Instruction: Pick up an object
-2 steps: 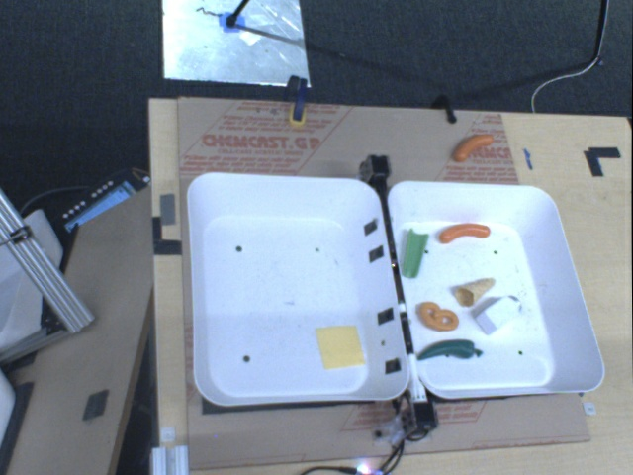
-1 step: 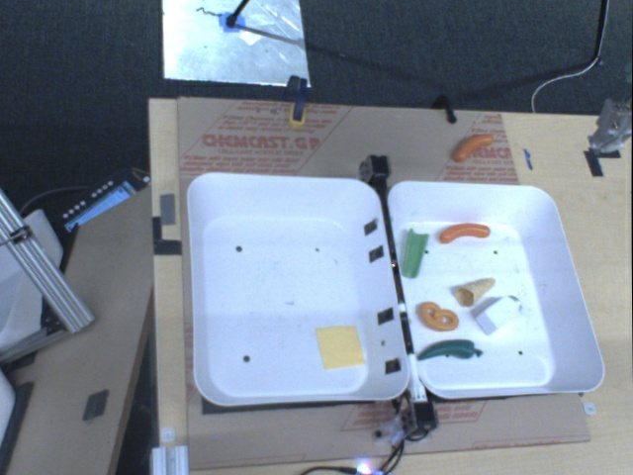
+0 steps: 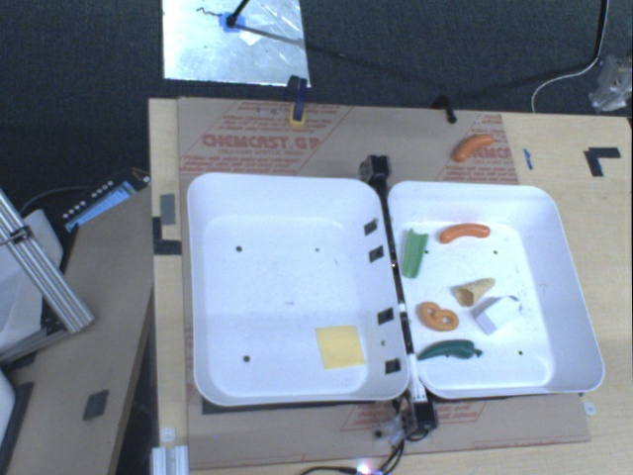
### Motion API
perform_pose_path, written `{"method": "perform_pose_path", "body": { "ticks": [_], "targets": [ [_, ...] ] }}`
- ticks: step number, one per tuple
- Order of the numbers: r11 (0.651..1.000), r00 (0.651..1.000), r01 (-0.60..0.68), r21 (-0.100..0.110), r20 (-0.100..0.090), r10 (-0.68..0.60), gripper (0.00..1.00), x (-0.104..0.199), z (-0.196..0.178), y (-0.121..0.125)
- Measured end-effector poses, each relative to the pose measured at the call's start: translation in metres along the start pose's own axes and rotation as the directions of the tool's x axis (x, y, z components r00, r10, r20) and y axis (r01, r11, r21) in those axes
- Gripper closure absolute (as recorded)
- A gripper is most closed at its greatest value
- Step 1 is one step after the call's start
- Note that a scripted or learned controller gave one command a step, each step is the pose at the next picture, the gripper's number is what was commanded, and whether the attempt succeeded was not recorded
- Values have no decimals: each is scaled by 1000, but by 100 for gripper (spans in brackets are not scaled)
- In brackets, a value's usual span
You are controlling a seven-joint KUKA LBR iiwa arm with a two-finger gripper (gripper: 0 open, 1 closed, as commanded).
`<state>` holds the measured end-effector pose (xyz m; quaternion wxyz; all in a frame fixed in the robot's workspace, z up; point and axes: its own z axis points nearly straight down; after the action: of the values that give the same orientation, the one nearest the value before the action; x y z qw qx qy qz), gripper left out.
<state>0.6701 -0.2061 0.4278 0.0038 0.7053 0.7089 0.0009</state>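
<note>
The right bin (image 3: 569, 265) holds a green block (image 3: 413, 251) at its far left, an orange sausage (image 3: 465, 233) beside it, a cone (image 3: 474, 290), a pretzel (image 3: 437, 316), a white block (image 3: 495, 314) and a dark green pepper (image 3: 448, 350) along the near side. The left bin (image 3: 227, 216) holds a yellow square (image 3: 340, 346) near its near right corner. Another orange sausage (image 3: 473, 147) lies on the tabletop (image 3: 247, 137) beyond the right bin.

Dark blue-grey carpet floor (image 3: 79, 87); shiny metal sheet (image 3: 235, 28) on it; light wooden bench (image 3: 89, 295) at left.
</note>
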Motion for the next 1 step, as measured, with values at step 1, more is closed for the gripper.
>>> {"method": "perform_pose_path", "body": {
  "ticks": [1],
  "targets": [
    [1000,1000,1,-8,1,-1,100,0,-115,-1]
  ]
}}
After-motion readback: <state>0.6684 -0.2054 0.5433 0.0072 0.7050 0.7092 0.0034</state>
